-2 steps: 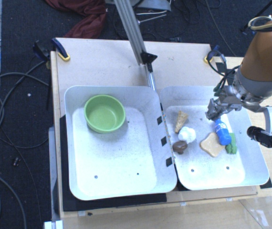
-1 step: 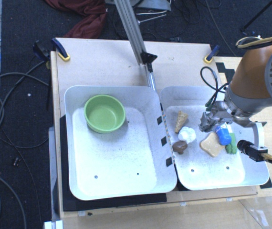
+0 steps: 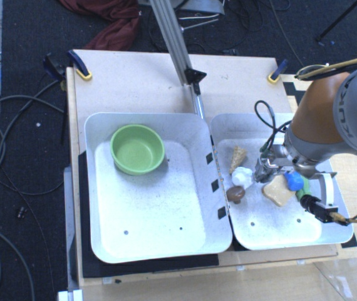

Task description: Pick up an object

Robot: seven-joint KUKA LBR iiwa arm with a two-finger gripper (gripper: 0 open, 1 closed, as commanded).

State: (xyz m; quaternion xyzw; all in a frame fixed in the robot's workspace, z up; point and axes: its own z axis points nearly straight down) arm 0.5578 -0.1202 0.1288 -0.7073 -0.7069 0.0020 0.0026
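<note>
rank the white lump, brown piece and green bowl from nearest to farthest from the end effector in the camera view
1. White lump, right bin, just left of the end effector.
2. Brown piece, right bin, below the lump near the divider.
3. Green bowl, left bin, far to the left.

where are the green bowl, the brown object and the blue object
green bowl [image 3: 137,148], camera view, inner floor of the bowl
brown object [image 3: 235,194], camera view, its rounded top
blue object [image 3: 294,181], camera view, its visible upper face
</note>
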